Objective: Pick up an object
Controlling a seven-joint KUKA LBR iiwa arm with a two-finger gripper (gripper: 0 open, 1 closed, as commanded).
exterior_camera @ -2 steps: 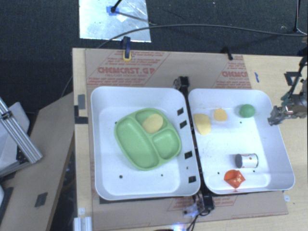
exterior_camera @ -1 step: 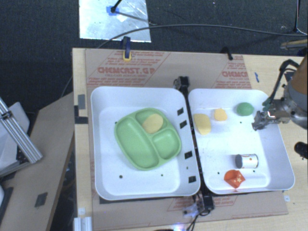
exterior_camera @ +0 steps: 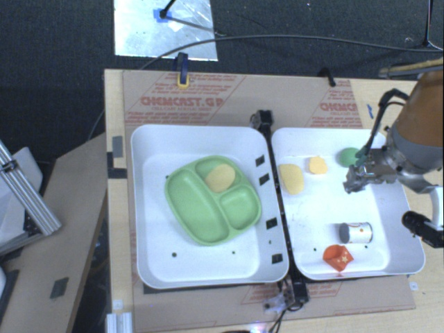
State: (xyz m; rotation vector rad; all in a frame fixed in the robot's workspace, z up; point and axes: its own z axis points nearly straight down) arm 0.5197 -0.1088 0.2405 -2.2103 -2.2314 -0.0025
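While the green plate (exterior_camera: 208, 210) holds a yellow piece (exterior_camera: 220, 177), the right bin (exterior_camera: 399, 207) holds five.

Glossy plastic bins (exterior_camera: 201, 139), matt green plate (exterior_camera: 191, 217), cardboard base (exterior_camera: 229, 92)

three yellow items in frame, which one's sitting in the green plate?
The yellow lump in the top compartment of the green plate, in the left bin. The other two, a bigger piece and a small piece, lie loose in the right bin.
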